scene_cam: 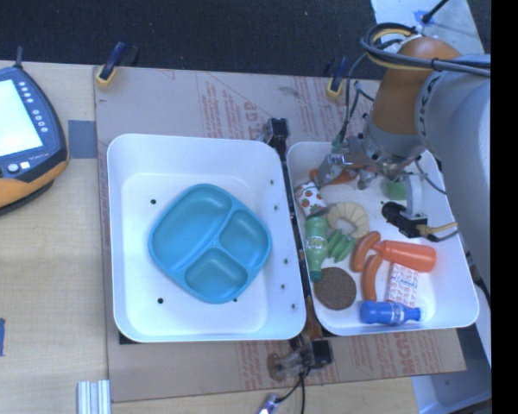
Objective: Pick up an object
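The task leaves the choice open, and everything worth picking sits in the right bin (pixel 432 324), so I take the pale ring-shaped toy (pixel 349 218) as my reference. The gripper (pixel 356 169) hangs just beyond that ring, towards the far wall. From this slant I cannot tell whether it is released or clenched, and I see nothing held in it. The ring is the nearest candidate. I judge it to be light, hollow, stiff plastic with a slick curved skin, so I would pinch across one side of the band, one jaw in the hole, not squeeze the whole outline. It is crowded, though. A spotted white ball (pixel 309 198) lies just left of the ring, and a green bottle (pixel 316 240) and green pod (pixel 338 247) touch or nearly touch its near side. Two orange sausages (pixel 365 250) sit near it on the right, with an orange carrot-like piece (pixel 407 254) further right. Nearer me than the ring are a brown disc (pixel 335 288), a pink-and-white packet (pixel 403 283) and a blue bottle (pixel 388 314). These look equally light, but the rounded ones would likely roll. Well to the ring's left, the left bin (pixel 121 231) holds a blue divided plate (pixel 209 243), out of the way.
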Motion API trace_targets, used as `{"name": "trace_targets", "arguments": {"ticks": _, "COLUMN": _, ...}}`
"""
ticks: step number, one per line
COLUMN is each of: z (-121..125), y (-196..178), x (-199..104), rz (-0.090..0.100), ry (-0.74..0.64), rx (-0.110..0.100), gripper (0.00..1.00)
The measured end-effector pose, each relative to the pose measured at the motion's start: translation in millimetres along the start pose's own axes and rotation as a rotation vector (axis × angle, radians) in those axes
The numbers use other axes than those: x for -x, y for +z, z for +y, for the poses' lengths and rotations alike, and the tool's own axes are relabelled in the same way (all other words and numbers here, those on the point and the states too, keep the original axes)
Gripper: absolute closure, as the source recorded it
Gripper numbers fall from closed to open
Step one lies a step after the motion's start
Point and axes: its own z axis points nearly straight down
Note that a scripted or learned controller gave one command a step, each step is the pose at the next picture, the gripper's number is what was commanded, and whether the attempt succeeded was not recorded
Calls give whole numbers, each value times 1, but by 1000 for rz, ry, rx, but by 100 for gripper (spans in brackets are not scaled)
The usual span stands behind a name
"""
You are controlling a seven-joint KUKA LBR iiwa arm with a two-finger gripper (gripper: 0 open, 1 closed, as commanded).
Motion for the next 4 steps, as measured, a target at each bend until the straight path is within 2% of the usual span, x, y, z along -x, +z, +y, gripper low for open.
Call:
{"name": "trace_targets", "arguments": {"ticks": 1, "z": 0, "y": -9, "x": -2, "rz": 5, "ry": -3, "rx": -5, "gripper": 100}}
{"name": "trace_targets", "arguments": {"ticks": 2, "z": -1, "y": -9, "x": -1, "rz": 3, "ry": -3, "rx": -6, "gripper": 0}}
{"name": "trace_targets", "arguments": {"ticks": 3, "z": 0, "y": -20, "x": 0, "rz": 3, "ry": -4, "rx": -6, "gripper": 100}}
{"name": "trace_targets", "arguments": {"ticks": 4, "z": 0, "y": -20, "x": 0, "rz": 3, "ry": -4, "rx": -6, "gripper": 0}}
